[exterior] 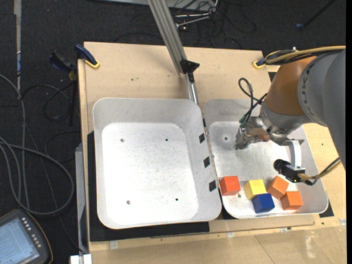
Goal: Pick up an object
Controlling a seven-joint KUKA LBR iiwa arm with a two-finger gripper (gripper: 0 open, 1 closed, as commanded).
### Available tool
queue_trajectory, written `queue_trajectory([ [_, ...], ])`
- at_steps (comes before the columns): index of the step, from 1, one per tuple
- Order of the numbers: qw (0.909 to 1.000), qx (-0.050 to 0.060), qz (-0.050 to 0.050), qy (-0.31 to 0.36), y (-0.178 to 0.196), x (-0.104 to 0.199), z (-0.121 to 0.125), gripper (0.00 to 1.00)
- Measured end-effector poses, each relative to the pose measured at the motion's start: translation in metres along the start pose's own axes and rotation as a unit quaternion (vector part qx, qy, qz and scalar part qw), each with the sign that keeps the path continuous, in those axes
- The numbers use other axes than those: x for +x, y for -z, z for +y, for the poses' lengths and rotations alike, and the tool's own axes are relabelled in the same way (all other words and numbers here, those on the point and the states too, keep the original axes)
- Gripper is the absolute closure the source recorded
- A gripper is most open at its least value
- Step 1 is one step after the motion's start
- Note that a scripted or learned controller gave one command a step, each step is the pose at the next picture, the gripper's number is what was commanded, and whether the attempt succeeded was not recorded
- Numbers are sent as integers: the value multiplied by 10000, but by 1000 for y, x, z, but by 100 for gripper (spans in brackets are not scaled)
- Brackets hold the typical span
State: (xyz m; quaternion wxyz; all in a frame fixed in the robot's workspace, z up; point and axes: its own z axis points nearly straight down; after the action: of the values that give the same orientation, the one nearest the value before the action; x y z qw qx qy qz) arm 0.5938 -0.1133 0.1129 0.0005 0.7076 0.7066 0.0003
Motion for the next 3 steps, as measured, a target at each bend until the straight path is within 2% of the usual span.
queue_trajectory([
  [2, 10000, -31, -5, 24, 119, 9, -1, 100],
  [3, 10000, -24, -6, 22, 155, 9, 1, 100],
])
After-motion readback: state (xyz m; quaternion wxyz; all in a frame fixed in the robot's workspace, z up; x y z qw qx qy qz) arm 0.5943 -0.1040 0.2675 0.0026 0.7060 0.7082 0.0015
